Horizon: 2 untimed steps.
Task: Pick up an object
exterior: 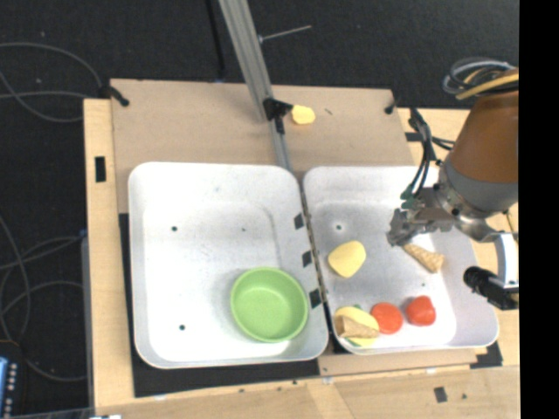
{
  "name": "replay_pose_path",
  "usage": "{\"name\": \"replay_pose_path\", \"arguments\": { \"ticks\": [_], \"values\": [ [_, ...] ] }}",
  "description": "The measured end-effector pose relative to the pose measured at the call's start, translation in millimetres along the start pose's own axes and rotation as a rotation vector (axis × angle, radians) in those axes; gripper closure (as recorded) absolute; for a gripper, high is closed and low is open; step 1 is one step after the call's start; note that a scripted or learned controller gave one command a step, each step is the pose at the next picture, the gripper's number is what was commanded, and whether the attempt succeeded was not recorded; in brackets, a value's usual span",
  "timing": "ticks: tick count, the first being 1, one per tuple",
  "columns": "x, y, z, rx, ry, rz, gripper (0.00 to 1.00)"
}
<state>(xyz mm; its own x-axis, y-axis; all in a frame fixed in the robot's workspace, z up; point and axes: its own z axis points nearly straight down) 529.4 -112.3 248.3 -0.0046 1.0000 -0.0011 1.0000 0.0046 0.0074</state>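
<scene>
Arm point(489, 147) stands over the right bin point(472, 334), gripper point(409, 230) just beside a tan wedge point(424, 257), claw state indeterminable; recommend centring before descent.

Fixed overhead camera, slanted down, both white bins point(218, 234)

Both white bins point(218, 199) look like smooth moulded plastic, faintly speckled, with a soft sheen. Green bowl point(269, 304): matt plastic, even colour. Surface point(201, 125) under the bins: flat tan board, dull, like unfinished wood or fibreboard. Slanted post point(247, 46): ribbed bare metal, light grey, slightly reflective. Arm's orange band point(492, 142) is glossy, catching a highlight. Claw point(407, 228): dark grey metal parts, dull. Yellow lump point(347, 258) and the two red pieces point(403, 314) look smooth, waxy, toy-like plastic. Floor around: black, matt, cloth-like.
</scene>
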Motion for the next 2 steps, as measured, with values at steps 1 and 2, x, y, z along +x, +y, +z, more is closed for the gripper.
{"name": "replay_pose_path", "arguments": {
  "ticks": [1, 2],
  "values": [
    [52.6, 8.2, 11.2, 0.007, 0.001, -0.002, 1.00],
    [106.1, 22.1, 19.0, 0.007, 0.001, -0.003, 1.00]
  ]
}}
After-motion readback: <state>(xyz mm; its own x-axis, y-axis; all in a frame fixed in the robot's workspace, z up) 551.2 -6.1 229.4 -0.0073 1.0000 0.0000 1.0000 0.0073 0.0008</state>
